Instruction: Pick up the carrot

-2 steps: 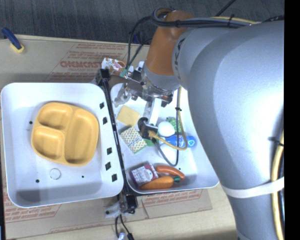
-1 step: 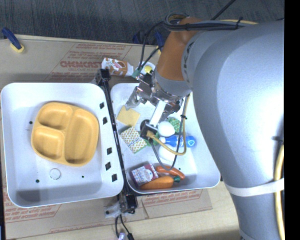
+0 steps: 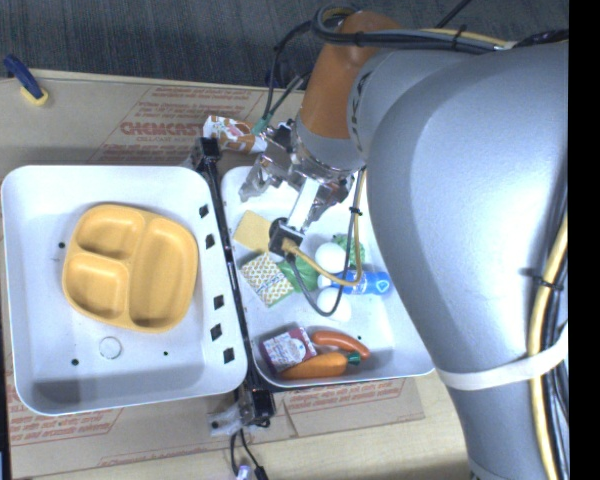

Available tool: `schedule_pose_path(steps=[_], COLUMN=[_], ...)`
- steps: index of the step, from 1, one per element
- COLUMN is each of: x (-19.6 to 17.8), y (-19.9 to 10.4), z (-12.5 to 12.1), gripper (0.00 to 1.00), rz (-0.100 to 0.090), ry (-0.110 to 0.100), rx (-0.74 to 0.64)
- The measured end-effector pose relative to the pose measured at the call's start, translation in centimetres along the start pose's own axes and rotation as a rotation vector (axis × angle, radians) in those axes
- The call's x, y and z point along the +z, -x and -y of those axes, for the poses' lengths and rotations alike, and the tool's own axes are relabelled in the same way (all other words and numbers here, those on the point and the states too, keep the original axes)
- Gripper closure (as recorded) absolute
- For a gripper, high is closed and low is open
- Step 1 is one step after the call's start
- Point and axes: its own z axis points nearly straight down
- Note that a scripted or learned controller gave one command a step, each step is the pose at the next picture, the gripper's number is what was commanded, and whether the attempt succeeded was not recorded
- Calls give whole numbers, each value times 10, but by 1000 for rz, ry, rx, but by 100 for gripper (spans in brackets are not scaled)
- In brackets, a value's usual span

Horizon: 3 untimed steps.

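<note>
The carrot is orange with a small green stub at its right end. It lies along the near wall of the right bin, just below a red sausage-like piece. My gripper hangs over the far left part of that bin, above a yellow cheese wedge, well away from the carrot. Its fingers stand apart with bare bin floor between them, so it is open and holds nothing.
Around the carrot lie a red packet, a checkered packet, white eggs and a blue bottle. A yellow divided plate sits in the left bin. The arm's grey body overhangs the right side.
</note>
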Motion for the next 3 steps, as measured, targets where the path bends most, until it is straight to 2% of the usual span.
schedule_pose_path(steps=[1,2,3], x=[-1,-251,-38], y=[-2,25,41], z=[-39,-56,-23], gripper=[0,0,0], rz=[0,-1,2], ry=[2,3,-3], rx=[-125,-11,1])
